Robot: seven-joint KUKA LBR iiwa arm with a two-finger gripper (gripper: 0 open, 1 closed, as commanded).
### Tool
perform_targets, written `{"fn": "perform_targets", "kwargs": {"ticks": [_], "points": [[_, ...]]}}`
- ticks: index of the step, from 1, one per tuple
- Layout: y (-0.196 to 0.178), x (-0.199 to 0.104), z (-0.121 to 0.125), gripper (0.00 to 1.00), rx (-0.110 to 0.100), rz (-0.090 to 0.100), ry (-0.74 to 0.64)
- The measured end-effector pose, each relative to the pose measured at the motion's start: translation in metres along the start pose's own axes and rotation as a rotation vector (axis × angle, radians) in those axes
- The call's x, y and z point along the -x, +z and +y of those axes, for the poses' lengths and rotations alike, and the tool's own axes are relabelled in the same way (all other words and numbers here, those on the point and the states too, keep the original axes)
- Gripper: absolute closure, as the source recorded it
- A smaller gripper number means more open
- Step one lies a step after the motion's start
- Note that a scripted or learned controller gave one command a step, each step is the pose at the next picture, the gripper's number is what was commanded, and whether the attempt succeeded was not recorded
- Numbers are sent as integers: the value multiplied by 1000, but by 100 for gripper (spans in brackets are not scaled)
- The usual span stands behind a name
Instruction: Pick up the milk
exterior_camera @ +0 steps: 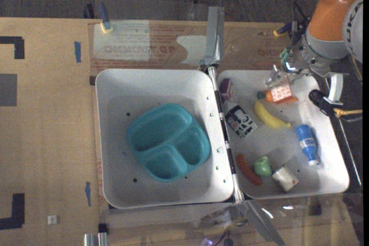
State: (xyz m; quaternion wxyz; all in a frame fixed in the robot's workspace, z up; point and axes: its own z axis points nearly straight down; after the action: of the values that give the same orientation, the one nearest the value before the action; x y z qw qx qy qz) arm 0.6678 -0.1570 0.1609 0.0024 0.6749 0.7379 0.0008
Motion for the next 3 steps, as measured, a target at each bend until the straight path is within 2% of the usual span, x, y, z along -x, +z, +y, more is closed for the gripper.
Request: {"fn": "perform_targets", "kwargs": {"ticks": [1, 2, 3], "points": [[-44, 28, -2, 100, 2, -1, -195], [-44, 28, -2, 0, 2, -1, -196], [-4, 11, -73, 0, -4, 2, -120]]}}
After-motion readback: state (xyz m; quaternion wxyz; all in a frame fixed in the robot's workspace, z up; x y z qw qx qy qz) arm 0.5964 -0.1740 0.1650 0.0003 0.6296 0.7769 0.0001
